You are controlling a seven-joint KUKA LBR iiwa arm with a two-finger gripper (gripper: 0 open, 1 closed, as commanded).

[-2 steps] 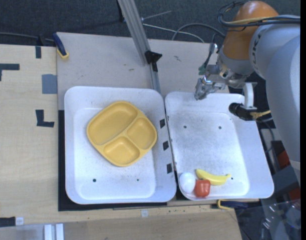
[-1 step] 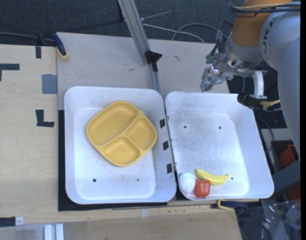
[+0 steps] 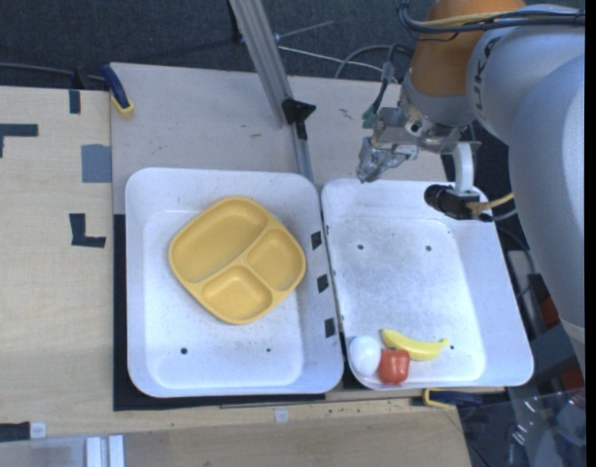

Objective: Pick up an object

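At the near edge of the right bin [image 3: 492,290], toward its left corner, lie three small things in a cluster: a banana [image 3: 414,345], a red pepper [image 3: 395,366] and a white egg [image 3: 364,355]. Banana's long axis runs approx. left-right along the rim, ends curling up toward the bin's far side; its right tip is a bit higher in view. Pepper sits just under banana's left end, touching the egg on its left. Left bin [image 3: 142,290] holds a yellow tray [image 3: 237,259] w/ three compartments, set at a slant. Gripper [image 3: 371,168] hovers above the right bin's far-left corner, well apart from the cluster; open or closed, can't tell, nothing seen in it.
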